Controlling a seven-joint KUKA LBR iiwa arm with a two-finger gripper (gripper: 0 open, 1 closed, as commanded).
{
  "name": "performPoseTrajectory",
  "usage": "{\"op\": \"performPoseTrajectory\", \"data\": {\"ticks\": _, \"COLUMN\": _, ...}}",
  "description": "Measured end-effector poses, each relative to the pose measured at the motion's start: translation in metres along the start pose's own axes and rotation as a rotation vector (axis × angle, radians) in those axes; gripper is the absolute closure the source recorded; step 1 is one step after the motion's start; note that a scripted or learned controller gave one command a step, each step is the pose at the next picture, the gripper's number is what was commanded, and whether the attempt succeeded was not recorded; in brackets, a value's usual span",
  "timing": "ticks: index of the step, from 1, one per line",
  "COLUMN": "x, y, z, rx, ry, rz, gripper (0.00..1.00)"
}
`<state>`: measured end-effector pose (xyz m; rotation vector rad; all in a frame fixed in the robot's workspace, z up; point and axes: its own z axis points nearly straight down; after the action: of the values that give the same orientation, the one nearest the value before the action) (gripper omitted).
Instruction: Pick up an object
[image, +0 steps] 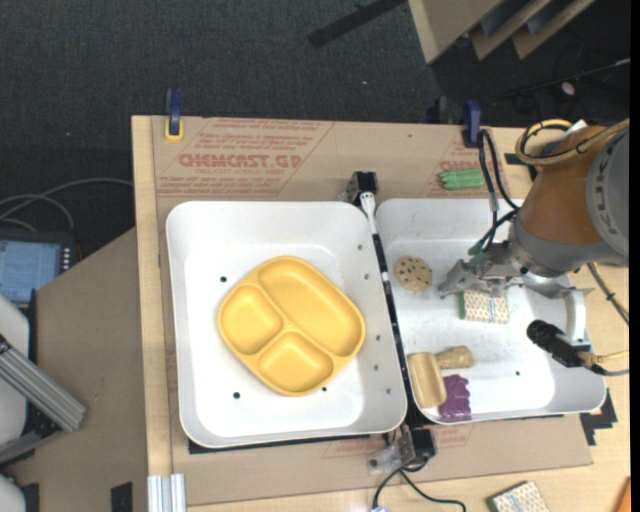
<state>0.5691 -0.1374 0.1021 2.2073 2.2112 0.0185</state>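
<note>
The divided plate (290, 325) lies in the left bin (190, 300). In the right bin (570, 390), the cookie (411, 272) lies behind the bread (428, 375), with the patterned packet (487, 307) to the cookie's right.

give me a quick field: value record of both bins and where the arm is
left bin: yellow three-compartment plastic tray, near centre
right bin: round speckled cookie, small patterned packet, tan wooden block, purple toy piece
arm: grey with orange band, over right bin
gripper: above the patterned packet
grasp: cannot tell
</note>
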Motion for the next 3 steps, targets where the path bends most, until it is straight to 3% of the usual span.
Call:
{"op": "performPoseTrajectory", "data": {"ticks": 1, "x": -0.001, "y": -0.034, "z": 0.01, "rx": -0.005, "ry": -0.005, "rz": 0.001, "gripper": 0.0}}
{"op": "performPoseTrajectory", "data": {"ticks": 2, "x": -0.013, "y": 0.032, "z": 0.012, "rx": 0.007, "ry": -0.003, "rz": 0.0, "gripper": 0.0}}
{"op": "performPoseTrajectory", "data": {"ticks": 3, "x": -0.041, "y": -0.054, "z": 0.015, "rx": 0.022, "ry": 0.001, "rz": 0.007, "gripper": 0.0}}
